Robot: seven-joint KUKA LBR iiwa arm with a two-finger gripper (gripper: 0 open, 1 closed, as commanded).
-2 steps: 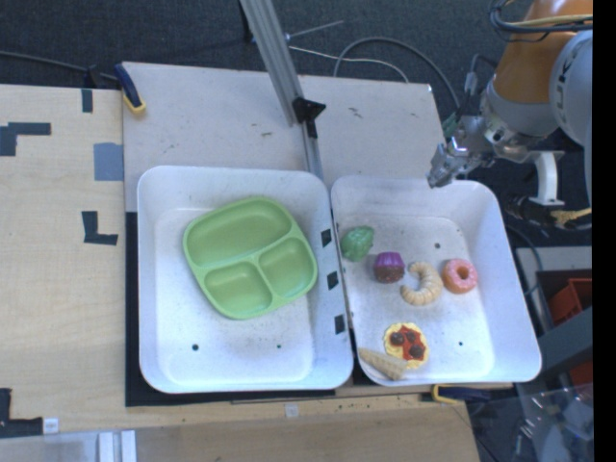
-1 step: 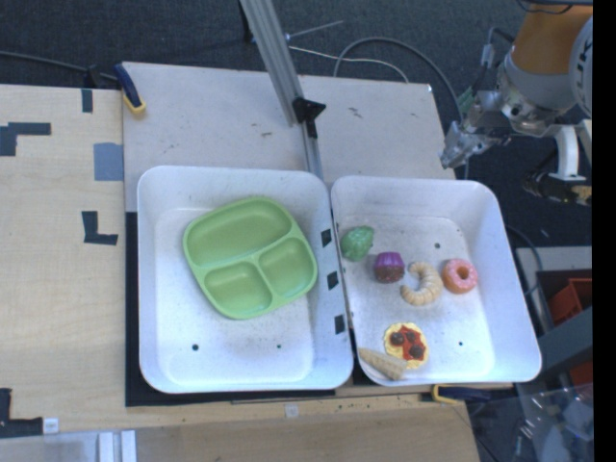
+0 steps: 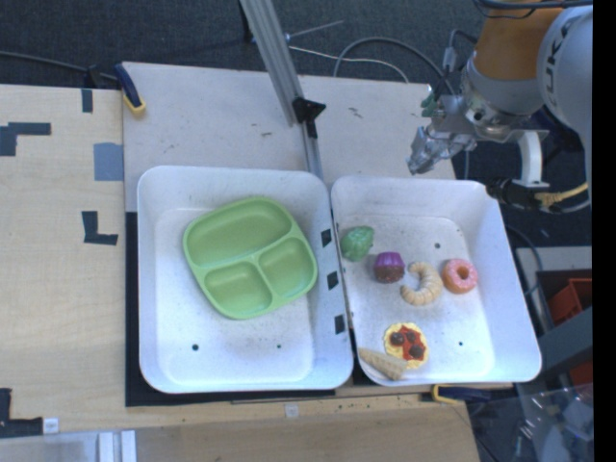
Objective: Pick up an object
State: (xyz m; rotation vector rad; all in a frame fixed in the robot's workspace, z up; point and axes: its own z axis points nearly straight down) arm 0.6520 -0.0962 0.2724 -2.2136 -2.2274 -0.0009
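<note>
The things to be picked lie in the right-hand bin (image 3: 500, 248): a green broccoli-like toy (image 3: 357, 243) at about ten o'clock from the bin's middle, close to the wall shared with the other bin, a dark purple toy (image 3: 389, 266) just beside it toward four o'clock, then a pale croissant (image 3: 421, 285) curled near the middle, and a pink-iced doughnut (image 3: 459, 276) at three o'clock of the croissant, nearly touching it. Down at six o'clock sits a small round tart (image 3: 405, 343) with red and dark fruit on top, and a tan wedge like a slice of bread (image 3: 382, 364) rests against the bin's near wall at seven o'clock. All of them lie loose on the bin floor, none lifted. The gripper (image 3: 424, 152) hangs above the bin's far rim at twelve o'clock, outside the pile and well apart from every toy; whether its fingers are apart or together I cannot tell from here. The arm (image 3: 525, 37) comes in from the two o'clock corner, its orange band high up and the grey wrist bent downward and leftward toward the bin's edge. The left-hand bin (image 3: 154, 258) holds a light green divided plate (image 3: 248, 255), lying flat and turned at an angle. A metal rail (image 3: 274, 46) slants over the bench (image 3: 58, 258) from twelve o'clock toward the bins' shared wall.
</note>
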